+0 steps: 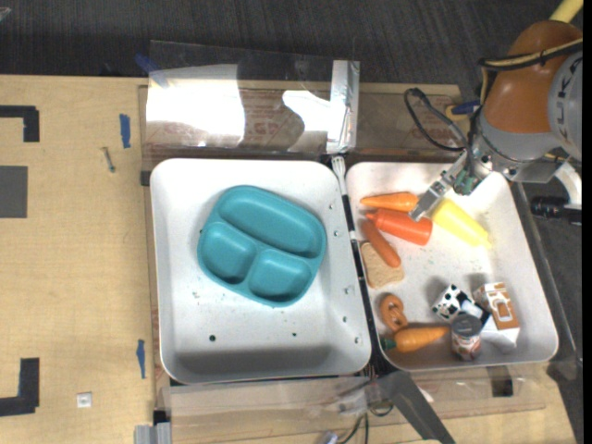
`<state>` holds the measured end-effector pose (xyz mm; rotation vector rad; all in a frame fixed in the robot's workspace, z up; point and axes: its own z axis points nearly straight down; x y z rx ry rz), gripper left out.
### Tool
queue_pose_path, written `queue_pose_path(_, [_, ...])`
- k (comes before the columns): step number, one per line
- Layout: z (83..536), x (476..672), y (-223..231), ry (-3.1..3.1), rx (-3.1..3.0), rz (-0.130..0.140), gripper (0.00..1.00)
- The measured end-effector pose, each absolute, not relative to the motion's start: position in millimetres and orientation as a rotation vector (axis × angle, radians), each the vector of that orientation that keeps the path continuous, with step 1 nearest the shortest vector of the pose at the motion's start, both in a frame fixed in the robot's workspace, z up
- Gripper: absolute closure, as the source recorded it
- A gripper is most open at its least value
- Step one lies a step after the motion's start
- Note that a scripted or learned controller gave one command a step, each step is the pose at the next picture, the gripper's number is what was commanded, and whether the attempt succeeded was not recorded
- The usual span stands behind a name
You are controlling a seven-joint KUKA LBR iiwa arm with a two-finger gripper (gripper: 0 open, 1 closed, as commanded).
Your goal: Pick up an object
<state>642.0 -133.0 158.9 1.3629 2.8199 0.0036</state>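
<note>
Gripper (424,204) tip over stubby orange plastic cylinder (404,227), whose long axis runs left-right; finger spread cannot be told.

The tan tabletop (74,276) carries two shallow white bins. The left bin (176,331) sits touching the right bin (536,326). A clear plastic sheet (245,109) lies just behind the left bin.

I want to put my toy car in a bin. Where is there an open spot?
The left bin has bare white floor in front of the teal divided tray, and a strip along its left wall. The right bin is crowded: carrots, a yellow piece and small toys, with the claw over them.
</note>
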Motion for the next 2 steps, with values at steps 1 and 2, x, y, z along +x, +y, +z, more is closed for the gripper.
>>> queue_pose_path(1, [89,611.6,-136,2.770,1.463,0.004,0.00])
queue_pose_path(2, [101,614.1,-135,2.764,1.455,0.006,1.00])
